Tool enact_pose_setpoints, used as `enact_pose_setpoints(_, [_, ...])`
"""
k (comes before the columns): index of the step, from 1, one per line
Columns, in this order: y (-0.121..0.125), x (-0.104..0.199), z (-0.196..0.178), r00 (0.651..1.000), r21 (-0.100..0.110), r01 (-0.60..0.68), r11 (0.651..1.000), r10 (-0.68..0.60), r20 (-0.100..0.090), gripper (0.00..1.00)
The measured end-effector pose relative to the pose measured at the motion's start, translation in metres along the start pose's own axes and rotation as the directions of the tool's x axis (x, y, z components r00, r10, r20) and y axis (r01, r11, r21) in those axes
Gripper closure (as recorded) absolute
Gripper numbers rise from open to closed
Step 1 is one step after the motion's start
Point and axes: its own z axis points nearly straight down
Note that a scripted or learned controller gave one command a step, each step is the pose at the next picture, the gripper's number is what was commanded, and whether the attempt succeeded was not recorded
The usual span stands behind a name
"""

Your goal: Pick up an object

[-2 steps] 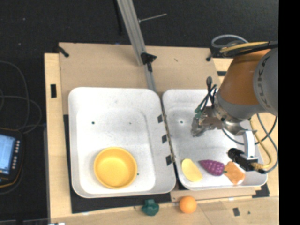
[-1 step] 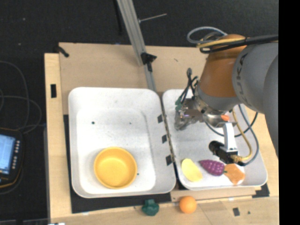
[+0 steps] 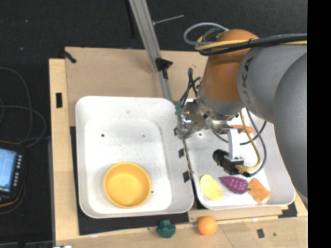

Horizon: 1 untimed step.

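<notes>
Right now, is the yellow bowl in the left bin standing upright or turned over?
Upright. The yellow bowl shows its open hollow and round rim to the camera, resting on the floor of the left bin.

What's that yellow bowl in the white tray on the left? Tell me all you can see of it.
The yellow bowl is round, plain and smooth, plastic by the look of it. It stands upright with its opening up and nothing visible inside. It sits on the floor of the left bin, toward the near edge. Nothing else touches it; the arm is over the other bin.

Orange ball [image 3: 207,225], green toy [image 3: 166,229]
</notes>
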Motion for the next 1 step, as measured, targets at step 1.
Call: enact_pose_setpoints(1, [-0.0040, 0.0504, 0.0045, 1.000, 0.003, -0.001, 1.000, 0.001, 0.001, 1.00])
